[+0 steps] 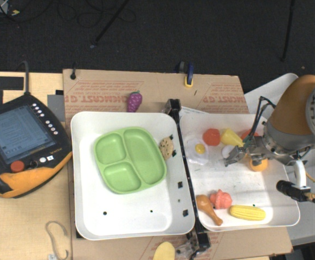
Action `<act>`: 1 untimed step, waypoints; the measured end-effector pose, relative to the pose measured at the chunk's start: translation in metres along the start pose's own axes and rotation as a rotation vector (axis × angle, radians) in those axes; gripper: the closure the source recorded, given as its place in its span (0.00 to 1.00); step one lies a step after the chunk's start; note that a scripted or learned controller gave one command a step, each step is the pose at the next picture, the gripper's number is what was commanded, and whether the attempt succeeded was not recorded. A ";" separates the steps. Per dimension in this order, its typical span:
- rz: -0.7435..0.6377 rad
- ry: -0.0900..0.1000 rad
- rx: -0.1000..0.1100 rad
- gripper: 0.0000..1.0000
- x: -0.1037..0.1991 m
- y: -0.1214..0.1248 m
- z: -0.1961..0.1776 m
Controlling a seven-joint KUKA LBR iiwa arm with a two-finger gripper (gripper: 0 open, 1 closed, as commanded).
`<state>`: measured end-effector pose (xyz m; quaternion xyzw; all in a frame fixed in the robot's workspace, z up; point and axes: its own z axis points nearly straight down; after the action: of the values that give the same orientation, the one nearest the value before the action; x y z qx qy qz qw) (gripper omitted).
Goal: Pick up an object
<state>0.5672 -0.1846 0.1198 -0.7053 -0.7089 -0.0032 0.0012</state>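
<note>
1. Camera view, progress: the pick looked unfinished, since nothing was seen lifted and every toy lay on a bin floor. The gripper (237,157) sat low inside the right bin (287,218), near its middle, with the arm reaching in from the right

2. Camera view, jaws: the dark fingers pointed left toward the bin's centre, but whether they were parted or closed could not be told, and no object was seen between them

3. Camera view, candidates: the yellow toy (231,137) lay just above the gripper, the red toy (212,136) beside it further left, and a small yellow-centred piece (199,149) to the gripper's left. An orange piece (258,164) sat just behind the fingers, under the wrist

4. Camera view, rest: the corn cob (248,213), pink toy (220,199) and drumstick (208,208) lay well apart along the near wall. The left bin (92,210) held a green divided plate (130,160) and a cookie (167,147)
</note>
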 end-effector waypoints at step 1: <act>-0.002 0.007 0.005 0.00 0.007 0.002 0.033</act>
<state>0.5692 -0.1776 0.0869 -0.7046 -0.7095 -0.0039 0.0053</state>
